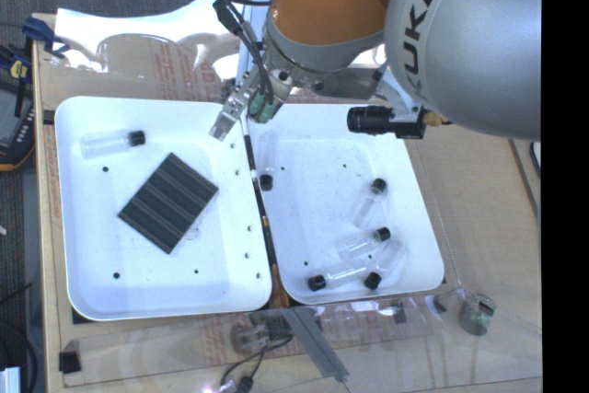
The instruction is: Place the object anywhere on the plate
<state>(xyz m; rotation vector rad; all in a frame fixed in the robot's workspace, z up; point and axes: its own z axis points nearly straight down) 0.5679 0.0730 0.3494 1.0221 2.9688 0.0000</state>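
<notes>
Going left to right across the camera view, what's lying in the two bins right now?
Clear vial with black cap → dark ribbed plate → small black cap by the divider → cluster of clear vials in the right bin.

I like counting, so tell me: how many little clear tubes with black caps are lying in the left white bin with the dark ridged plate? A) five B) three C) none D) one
D: a single tube lies in the left bin, up-left of the plate.
</notes>
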